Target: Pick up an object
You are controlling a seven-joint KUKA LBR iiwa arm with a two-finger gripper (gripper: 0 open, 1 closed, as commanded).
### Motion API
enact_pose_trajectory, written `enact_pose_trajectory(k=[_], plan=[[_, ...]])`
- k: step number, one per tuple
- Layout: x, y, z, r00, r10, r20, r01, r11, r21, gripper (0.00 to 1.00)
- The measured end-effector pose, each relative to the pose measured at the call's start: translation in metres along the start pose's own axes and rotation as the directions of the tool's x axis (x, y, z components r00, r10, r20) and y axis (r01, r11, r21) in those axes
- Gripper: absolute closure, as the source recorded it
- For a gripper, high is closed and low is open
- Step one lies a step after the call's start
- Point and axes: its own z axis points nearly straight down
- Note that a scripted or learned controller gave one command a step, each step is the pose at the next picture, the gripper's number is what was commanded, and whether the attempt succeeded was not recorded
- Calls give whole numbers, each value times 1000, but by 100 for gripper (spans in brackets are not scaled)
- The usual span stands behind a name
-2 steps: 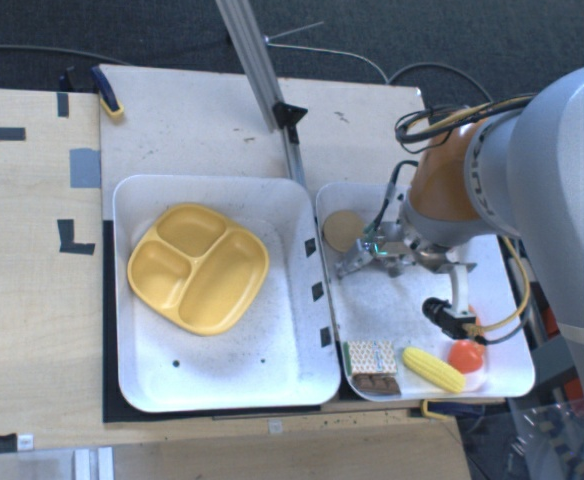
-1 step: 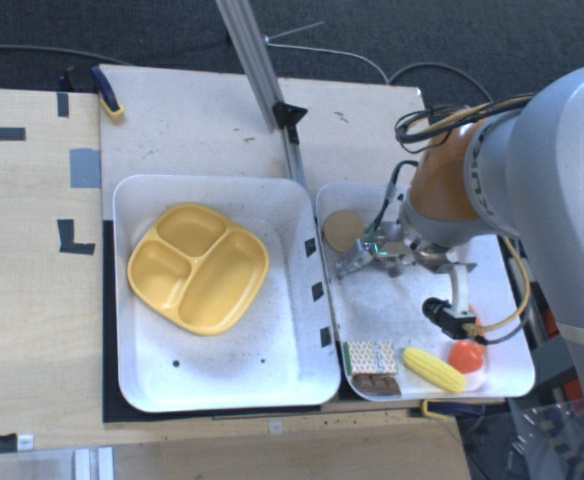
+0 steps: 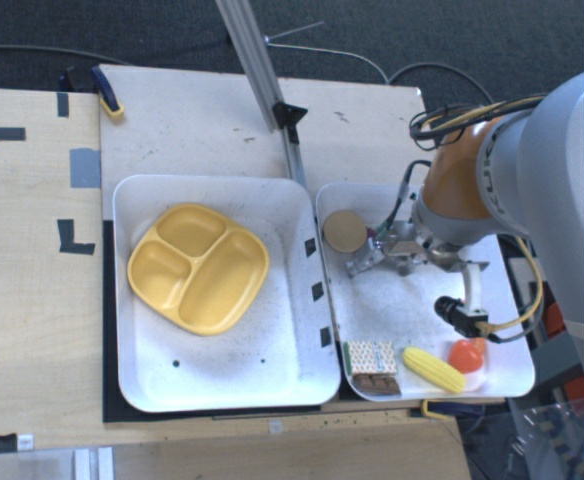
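Note:
In the right bin (image 3: 412, 308) lie a round tan disc (image 3: 344, 231) at the upper left, a yellow corn cob (image 3: 433, 368), a red-orange tomato-like piece (image 3: 466, 355) and a chequered wafer block (image 3: 373, 367) along the front edge. My gripper (image 3: 372, 256) hangs low over the bin's upper part, just right of and below the disc. Nothing visible sits between its fingers. The arm's orange band (image 3: 457, 183) rises behind it.
The left bin (image 3: 137, 368) holds a yellow divided plate (image 3: 198, 266). A slanted aluminium bar (image 3: 252, 48) crosses the bench above the bins. Cables loop at the upper right (image 3: 442, 118), and a black cable connector (image 3: 457, 315) hangs over the right bin.

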Motion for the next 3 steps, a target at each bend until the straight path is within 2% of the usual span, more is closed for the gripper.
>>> enact_pose_trajectory(k=[1, 3], plan=[[18, -73, 0, 1000, 1, 1, -1, 1000, 2, 0], [17, -99, -1, 1000, -1, 2, 1, 1000, -2, 0]])
